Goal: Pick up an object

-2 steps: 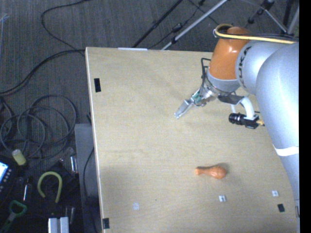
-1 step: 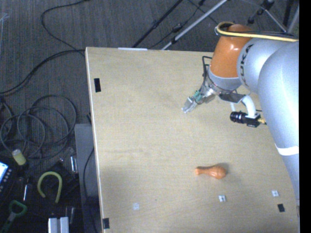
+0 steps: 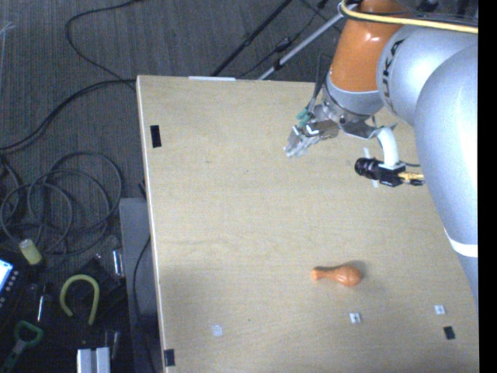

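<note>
surroundings: dark carpet with loose black cables and a yellow-green hook-shaped thing (image 3: 80, 294) lies well to the far side of the counter from the tool.
counter: pale wood counter (image 3: 233, 231), bare apart from small markers and one object.
arm: grey arm (image 3: 443, 107) with an orange band, coming in from the right edge of the view.
tool: tool (image 3: 299, 142) hangs over the upper part of the counter, tip pointing down and to the left; nothing can be seen between its fingers; whether they are spread or closed i cannot tell, the tip is too small and blurred.
object: orange bulb-ended object (image 3: 338, 274) lies flat on the counter, well apart from the tool, below it in the view and a little to its right.
risk: the object looks rounded and narrow at one end, so a closing grip could likely squeeze it out sideways or roll it away; a descent from the present spot would probably meet bare wood, since the tool is nowhere near above the object.
</note>
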Controlling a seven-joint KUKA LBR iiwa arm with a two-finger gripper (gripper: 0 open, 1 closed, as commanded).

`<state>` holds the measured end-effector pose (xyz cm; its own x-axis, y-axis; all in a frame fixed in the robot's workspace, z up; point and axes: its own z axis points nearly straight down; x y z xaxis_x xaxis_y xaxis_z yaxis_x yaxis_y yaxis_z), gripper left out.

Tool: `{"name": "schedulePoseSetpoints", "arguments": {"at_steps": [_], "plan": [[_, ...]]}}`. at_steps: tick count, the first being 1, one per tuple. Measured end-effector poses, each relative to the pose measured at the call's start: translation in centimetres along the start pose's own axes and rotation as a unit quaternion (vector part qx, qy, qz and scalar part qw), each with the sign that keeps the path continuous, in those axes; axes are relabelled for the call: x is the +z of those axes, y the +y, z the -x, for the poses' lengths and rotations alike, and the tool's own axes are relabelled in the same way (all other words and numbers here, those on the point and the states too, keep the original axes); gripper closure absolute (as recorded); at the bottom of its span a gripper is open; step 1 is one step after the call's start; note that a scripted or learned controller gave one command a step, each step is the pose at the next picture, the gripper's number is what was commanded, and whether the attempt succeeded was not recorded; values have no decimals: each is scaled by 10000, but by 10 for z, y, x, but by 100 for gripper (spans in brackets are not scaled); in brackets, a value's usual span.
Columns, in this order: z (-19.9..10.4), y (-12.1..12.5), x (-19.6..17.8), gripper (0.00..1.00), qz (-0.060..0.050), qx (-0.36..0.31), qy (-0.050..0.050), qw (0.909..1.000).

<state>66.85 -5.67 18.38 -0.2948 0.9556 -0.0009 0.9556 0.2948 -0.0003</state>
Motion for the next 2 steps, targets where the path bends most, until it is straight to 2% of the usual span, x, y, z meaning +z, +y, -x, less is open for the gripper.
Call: {"name": "schedulePoseSetpoints", "arguments": {"at_steps": [1, 2], "plan": [[26, -32, 0, 100, -9, -332, -6, 9994], [26, -32, -8, 100, -7, -330, -6, 9995]]}}
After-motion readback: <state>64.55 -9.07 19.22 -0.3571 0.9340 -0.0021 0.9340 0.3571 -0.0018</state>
